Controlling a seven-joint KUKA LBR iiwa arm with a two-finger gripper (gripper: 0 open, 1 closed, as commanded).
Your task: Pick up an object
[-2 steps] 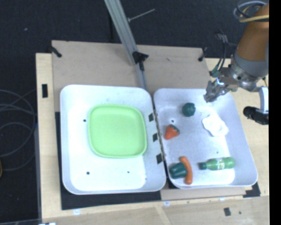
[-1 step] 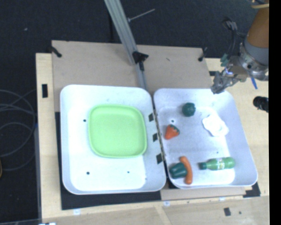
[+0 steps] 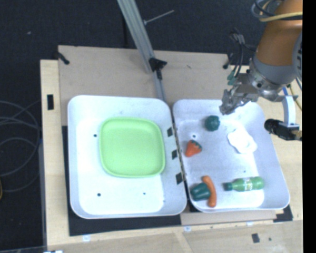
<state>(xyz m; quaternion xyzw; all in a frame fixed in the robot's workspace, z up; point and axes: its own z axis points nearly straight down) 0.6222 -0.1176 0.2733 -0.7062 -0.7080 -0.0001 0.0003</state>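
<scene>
While the arm (image 3: 276,41) reaches in from three o'clock, its gripper (image 3: 227,107) hangs over the far rim of the right bin (image 3: 271,165), at about twelve o'clock of that bin; whether the fingers stand wide or narrow I cannot tell, for they are small and dark against the rim, and nothing shows between them.

Just below the gripper, toward six o'clock, lies a dark green ball (image 3: 212,123), close to the fingertips but whether touching them cannot be made out; a white crumpled piece (image 3: 241,140) lies at four o'clock of the ball, near it but apart; an orange-red vegetable-shaped toy (image 3: 193,148) with a dark top rests at the bin's nine o'clock side, near the inner wall; a green bottle (image 3: 245,184) lies on its side toward five o'clock of the bin; an orange sausage-shaped toy (image 3: 210,190) lies at the bin's seven o'clock corner, touching a dark green object (image 3: 199,192) beside it.

The left bin (image 3: 84,141) holds a light green square plate (image 3: 131,147), flat and near its middle; both bins sit side by side on the pale surface (image 3: 105,67); a grey pole (image 3: 137,28) slants up from between the bins toward eleven o'clock.
</scene>
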